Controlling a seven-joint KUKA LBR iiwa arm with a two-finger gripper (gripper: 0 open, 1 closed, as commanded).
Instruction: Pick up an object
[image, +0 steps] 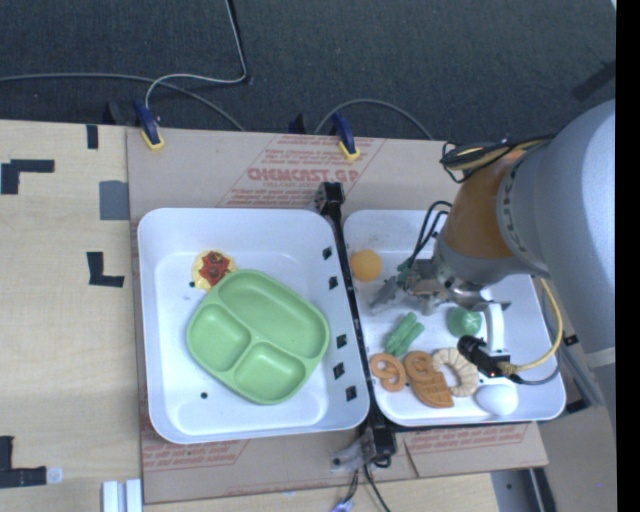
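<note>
Two shallow white bins sit side by side on a sheet of printed cardboard laid over the tabletop. The left bin holds a green divided plate with three compartments, lying flat and turned at a slant near the bin's middle. At about 10 o'clock from the plate, just beside its rim, rests a small yellow piece with a red top.

A dark divider with black clips runs between the bins. The right bin carries a cluster of toy food. An orange ball lies near the bin's 10 o'clock corner, close to the divider. At 5 o'clock from the ball lies a green ridged piece, tilted. Along the bin's 6 o'clock side are a brown pretzel, then an orange-brown biscuit-like piece touching it, then a pale curved piece, and a white egg toward the 5 o'clock corner. A rounded green object sits near the bin's middle, at 3 o'clock from the ridged piece.

The grey arm with its orange band reaches in from 3 o'clock and hangs over the right bin. The gripper points toward 9 o'clock, low between the orange ball and the ridged green piece; its fingers look spread apart with nothing between them.
</note>
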